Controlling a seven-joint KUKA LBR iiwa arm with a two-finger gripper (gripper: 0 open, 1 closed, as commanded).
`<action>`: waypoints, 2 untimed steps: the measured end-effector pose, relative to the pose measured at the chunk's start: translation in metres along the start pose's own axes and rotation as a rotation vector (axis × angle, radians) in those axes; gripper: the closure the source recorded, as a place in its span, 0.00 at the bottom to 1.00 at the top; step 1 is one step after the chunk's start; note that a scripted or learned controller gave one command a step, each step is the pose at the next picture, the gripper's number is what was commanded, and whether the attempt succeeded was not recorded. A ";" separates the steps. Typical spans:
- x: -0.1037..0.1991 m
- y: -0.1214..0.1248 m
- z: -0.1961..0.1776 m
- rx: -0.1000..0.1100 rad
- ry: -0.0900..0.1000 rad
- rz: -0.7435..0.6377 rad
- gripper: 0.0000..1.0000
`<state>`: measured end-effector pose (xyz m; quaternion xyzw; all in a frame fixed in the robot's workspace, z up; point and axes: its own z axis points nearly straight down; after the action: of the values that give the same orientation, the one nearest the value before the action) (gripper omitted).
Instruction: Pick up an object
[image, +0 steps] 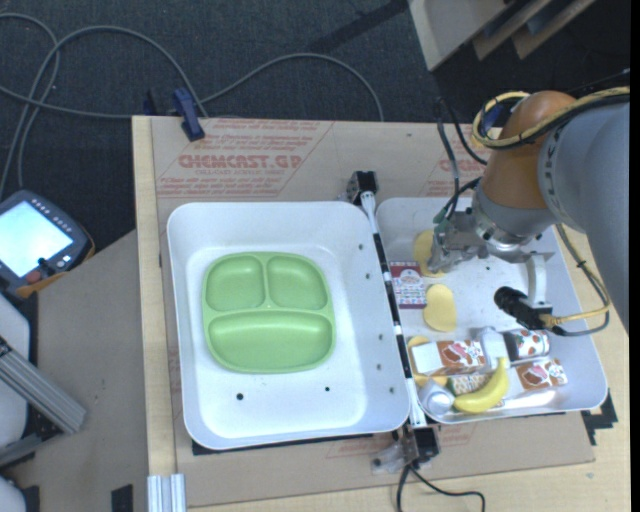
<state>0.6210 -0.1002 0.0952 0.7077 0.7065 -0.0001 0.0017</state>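
A pale yellow rounded object (425, 248) lies in the right bin (575, 300) near its left wall, partly covered by the gripper (446, 247) lowered over it, so its full outline and long axis are hard to make out. Whether the jaws are apart or together cannot be told. A yellow banana (482, 390) lies at the bin's near edge, running left to right with its ends curving upward.

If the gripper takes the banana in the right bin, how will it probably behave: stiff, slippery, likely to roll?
The banana looks like a smooth, glossy toy, so it is probably stiff and light, and may slip between narrow fingers. Its curved shape could make it rock or turn when pushed. It lies against small packets near the right bin's front wall, so these may shift too.
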 end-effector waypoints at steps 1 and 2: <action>-0.001 0.000 -0.001 -0.001 -0.002 0.000 0.00; 0.003 0.027 0.006 -0.005 0.000 -0.002 0.00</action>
<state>0.6477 -0.0972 0.0888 0.7070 0.7072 0.0015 0.0037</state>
